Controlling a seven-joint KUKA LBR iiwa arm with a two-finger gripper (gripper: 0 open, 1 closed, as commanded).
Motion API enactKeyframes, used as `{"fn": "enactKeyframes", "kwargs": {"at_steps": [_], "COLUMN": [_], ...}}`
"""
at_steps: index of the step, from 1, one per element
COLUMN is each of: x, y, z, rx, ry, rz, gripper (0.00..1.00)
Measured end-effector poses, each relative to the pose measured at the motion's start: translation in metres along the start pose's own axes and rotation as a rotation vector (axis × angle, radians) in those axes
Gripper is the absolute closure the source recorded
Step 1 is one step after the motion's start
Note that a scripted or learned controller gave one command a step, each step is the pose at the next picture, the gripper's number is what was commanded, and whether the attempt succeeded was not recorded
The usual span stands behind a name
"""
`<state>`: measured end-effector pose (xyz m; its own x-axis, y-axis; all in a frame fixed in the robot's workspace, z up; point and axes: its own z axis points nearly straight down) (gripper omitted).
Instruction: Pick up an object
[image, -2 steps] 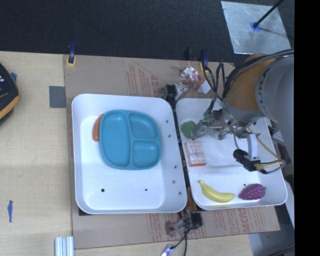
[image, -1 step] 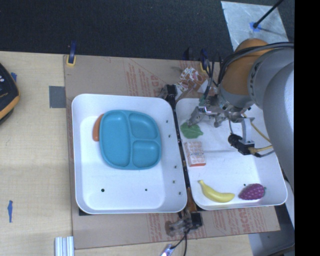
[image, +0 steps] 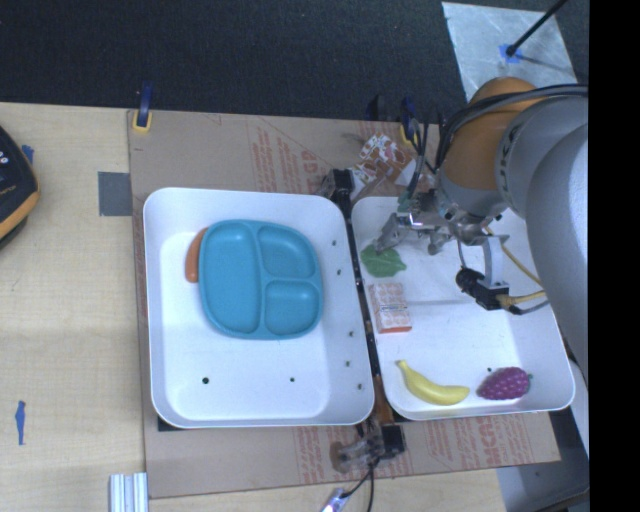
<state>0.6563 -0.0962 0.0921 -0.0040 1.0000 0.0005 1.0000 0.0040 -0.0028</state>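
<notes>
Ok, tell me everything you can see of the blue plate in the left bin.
The blue divided plate looks like smooth plastic, rounded-rectangular, with three compartments: one long on its left side, two smaller on its right. It lies flat, face up, in the upper middle of the left bin. An orange object pokes out from under its left edge. Nothing sits in its compartments.

No legible text anywhere. Red printing on the brown cardboard sheet (image: 250, 150) under the bins, running along the upper middle and the lower right of the frame, too blurred to read. Faint reddish markings on the small packet (image: 389, 306) in the right bin (image: 540, 345), centre right of the frame, likewise unreadable. No numbers, brand names or signs to be made out.
</notes>
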Motion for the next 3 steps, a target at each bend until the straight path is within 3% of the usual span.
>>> {"fn": "enactKeyframes", "kwargs": {"at_steps": [3], "x": [0.0013], "y": [0.0001], "z": [-0.0002], "rx": [-0.001], "ry": [-0.001], "rz": [0.001], "gripper": [0.00]}}
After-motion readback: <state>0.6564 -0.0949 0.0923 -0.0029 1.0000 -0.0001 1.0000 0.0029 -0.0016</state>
